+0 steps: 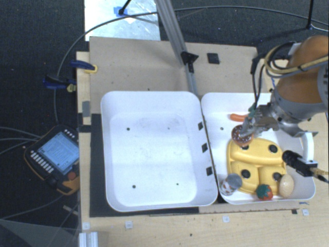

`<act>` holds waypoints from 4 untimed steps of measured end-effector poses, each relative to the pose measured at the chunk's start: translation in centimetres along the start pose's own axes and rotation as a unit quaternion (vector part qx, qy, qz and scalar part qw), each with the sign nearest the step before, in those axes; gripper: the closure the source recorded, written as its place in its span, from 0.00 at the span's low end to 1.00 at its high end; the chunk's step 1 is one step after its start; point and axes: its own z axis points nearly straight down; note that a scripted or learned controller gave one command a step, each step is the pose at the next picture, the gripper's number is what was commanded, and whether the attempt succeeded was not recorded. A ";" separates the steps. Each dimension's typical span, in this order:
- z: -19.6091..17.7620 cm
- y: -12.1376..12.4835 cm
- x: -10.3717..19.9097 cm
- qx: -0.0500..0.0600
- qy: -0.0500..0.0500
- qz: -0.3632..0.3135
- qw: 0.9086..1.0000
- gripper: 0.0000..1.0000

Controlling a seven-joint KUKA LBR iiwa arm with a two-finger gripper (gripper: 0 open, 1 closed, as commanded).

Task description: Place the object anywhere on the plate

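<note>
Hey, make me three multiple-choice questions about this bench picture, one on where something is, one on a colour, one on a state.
1. Where is the end effector?
A. Over the left bin
B. Over the right bin
C. Off the bench

2. What colour is the large holed toy?
A. Yellow
B. Blue
C. Black

3. How does the small orange piece lie?
A. Flat on the right bin's floor
B. On top of the yellow toy
C. In the left bin

Answers:
1 B, it hangs above the right bin, by the toy's upper edge.
2 A, its body is yellow with dark holes.
3 A, it lies on the white floor, apart from the toy.
</note>
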 end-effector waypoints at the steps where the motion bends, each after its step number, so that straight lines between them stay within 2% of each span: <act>1: -0.1 -0.7 6.1 0.000 0.000 -0.001 1.000 1.00; 3: -0.6 -0.7 17.8 0.000 0.000 -0.001 1.000 1.00; 4: 0.2 0.1 22.2 0.000 0.000 0.000 1.000 1.00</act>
